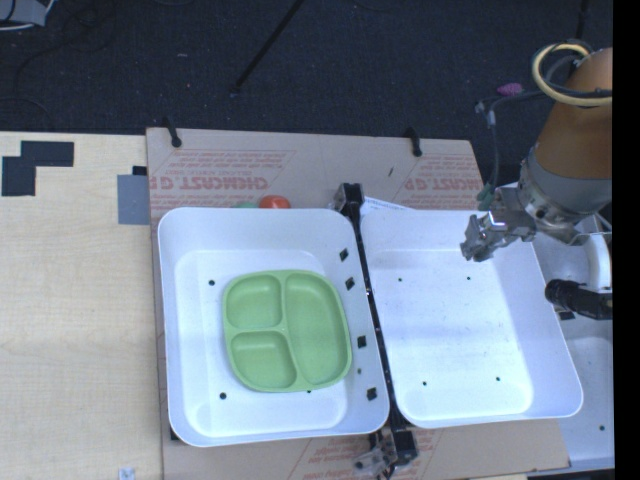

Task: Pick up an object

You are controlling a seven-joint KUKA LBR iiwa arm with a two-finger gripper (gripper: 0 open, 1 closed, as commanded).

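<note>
The gripper (482,238) hangs at the upper right of the scene, over the far right corner of the right bin (540,393), just inside its rim. Its metal fingers point toward the left of the view, and nothing lies between them; whether they are parted or closed cannot be told from this angle (the tips are small and merge into one grey shape). Behind the gripper, to its right, the arm (575,143) rises grey at the wrist with its orange band above.

Well away from the gripper, to its left and lower in the view, a green divided plate (287,330) lies flat in the middle of the left bin (190,258). It has three compartments, two toward the far side and one toward the near left, and it sits clear of every bin wall. The two bins touch along a black clipped seam that runs between gripper and plate.

Further left of the gripper, just beyond the far rim of the left bin, a small red-orange object (274,203) peeks out on the cardboard sheet (300,173) beneath both bins.
</note>
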